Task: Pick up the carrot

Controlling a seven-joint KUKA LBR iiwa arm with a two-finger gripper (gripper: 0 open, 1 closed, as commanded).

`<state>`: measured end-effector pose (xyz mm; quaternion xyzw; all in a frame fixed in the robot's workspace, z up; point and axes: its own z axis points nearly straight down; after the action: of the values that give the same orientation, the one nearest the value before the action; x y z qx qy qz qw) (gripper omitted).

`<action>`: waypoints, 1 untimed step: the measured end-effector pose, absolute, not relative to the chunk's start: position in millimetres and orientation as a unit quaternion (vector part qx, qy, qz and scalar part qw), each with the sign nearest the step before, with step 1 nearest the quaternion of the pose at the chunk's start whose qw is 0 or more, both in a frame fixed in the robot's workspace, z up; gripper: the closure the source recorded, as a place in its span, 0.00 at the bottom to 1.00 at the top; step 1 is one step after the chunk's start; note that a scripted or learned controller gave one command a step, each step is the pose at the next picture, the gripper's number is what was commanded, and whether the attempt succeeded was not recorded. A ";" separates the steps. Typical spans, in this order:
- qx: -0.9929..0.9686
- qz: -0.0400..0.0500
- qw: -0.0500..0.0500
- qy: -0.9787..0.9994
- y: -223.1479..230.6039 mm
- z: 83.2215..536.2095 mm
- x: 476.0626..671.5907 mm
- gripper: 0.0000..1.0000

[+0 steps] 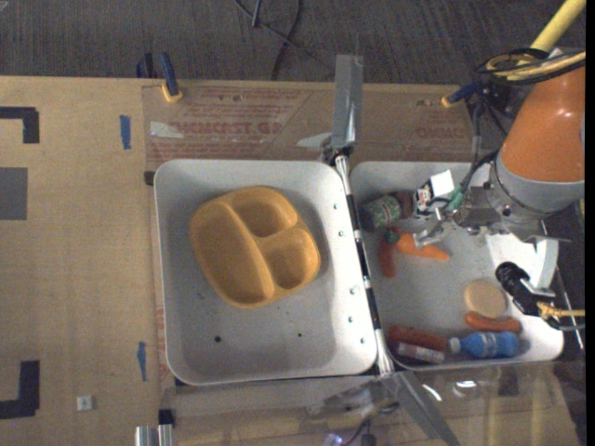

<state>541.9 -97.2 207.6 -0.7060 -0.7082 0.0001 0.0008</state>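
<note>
Checking the right white plastic bin (437,337), I find the small orange carrot (423,248) lying roughly left-right directly beneath the jaws (429,237); whether they grip it, I cannot tell.

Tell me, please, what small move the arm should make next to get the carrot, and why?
Probably a short, careful descent with a slight re-centring over the carrot. The gripper is right at the carrot's upper side in the right bin, and the view does not settle whether it grips it. A green can lies close on the left, so sideways motion should stay small.
</note>
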 end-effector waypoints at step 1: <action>-0.719 0.000 0.001 -0.695 -93.9 147.6 563.2 0.00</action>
<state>563.2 -93.9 147.6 -0.7188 -0.6952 0.0004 0.0010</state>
